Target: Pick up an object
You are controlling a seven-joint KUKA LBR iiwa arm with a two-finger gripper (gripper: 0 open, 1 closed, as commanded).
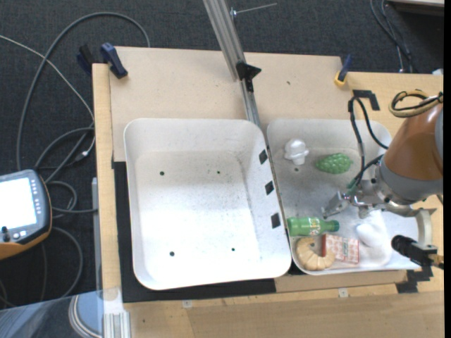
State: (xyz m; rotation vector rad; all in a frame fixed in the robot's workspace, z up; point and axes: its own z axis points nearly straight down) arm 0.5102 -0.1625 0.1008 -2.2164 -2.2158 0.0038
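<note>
Two fingers (338, 204) on the arm; whether they stood open or shut could not be told. They hung above the right bin (310, 136), green bottle (312, 224) at six o'clock, green fruit (333, 163) at twelve.

green bottle (312, 225) | lying flat | right bin, beside round pastry (314, 254)

Matt speckled white plastic bins (190, 136), wooden bench (183, 83)
</note>
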